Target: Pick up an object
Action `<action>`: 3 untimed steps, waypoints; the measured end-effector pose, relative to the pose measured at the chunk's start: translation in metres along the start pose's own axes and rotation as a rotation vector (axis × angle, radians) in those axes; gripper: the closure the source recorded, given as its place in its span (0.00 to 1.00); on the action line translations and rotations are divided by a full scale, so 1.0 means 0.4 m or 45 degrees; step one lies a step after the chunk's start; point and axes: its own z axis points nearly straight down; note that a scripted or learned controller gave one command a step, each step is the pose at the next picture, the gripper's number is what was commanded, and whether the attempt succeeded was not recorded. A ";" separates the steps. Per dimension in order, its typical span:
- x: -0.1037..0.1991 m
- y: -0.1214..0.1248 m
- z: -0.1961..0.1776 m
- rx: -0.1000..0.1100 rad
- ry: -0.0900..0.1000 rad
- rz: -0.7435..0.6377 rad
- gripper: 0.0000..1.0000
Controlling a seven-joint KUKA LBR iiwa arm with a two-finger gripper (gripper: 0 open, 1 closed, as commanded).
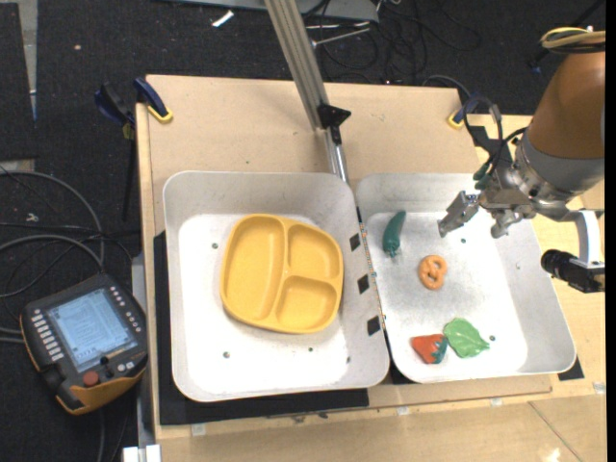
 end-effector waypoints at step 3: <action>-0.012 -0.015 0.256 0.006 0.000 0.005 0.00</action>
